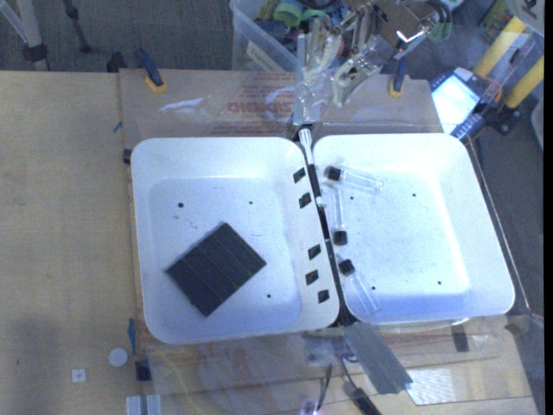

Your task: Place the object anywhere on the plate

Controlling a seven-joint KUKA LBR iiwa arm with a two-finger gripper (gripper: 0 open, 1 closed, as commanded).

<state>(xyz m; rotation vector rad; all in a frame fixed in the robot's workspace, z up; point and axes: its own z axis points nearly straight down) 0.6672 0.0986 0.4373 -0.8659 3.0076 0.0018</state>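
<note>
Gripper [304, 111] blurred at 12 o'clock, over the far rims of both bins; grip state cannot be told.

Arm [363, 46] shows faint and smeared against the clutter tub [285, 15] behind the bench. One dark square plate [216, 267] lies flat in the left bin [155, 171], toward 7 o'clock, turned corner-on, with bare white floor on every side and the widest room toward 12 and 3 o'clock. Right bin [467, 188] holds three clear tubes with black caps, all crowding its 9 o'clock wall: first tube [350, 178] at 11 o'clock, second tube [336, 217] just below it, third tube [356, 285] at 7 o'clock. Room is open from that bin's centre to 3 o'clock. Five small black tabs [305, 201] run along the shared rim between the bins.
</note>
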